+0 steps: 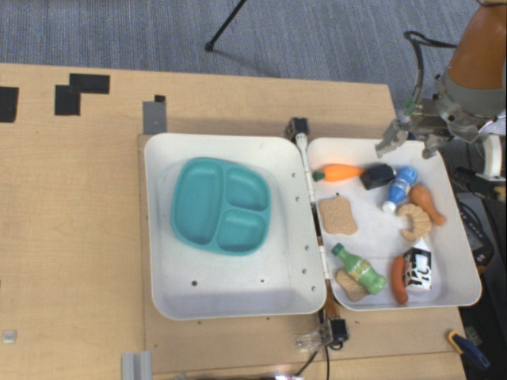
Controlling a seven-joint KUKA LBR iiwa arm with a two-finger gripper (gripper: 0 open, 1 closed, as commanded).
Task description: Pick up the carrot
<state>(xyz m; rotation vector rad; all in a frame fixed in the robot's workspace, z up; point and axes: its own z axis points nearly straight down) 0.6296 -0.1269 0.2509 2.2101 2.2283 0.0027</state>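
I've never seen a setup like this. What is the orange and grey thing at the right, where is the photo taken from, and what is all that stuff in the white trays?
The photo comes from one camera fixed above a wooden bench, looking down at a slant. The orange and grey thing is a robot arm reaching in from the right; its gripper hangs over the far edge of the right bin with nothing in it. The left bin holds a teal divided plate. The right bin holds toy food: the carrot it should pick up, a slice of bread, a green bottle, a blue bottle, a drumstick, a sausage and a small carton.
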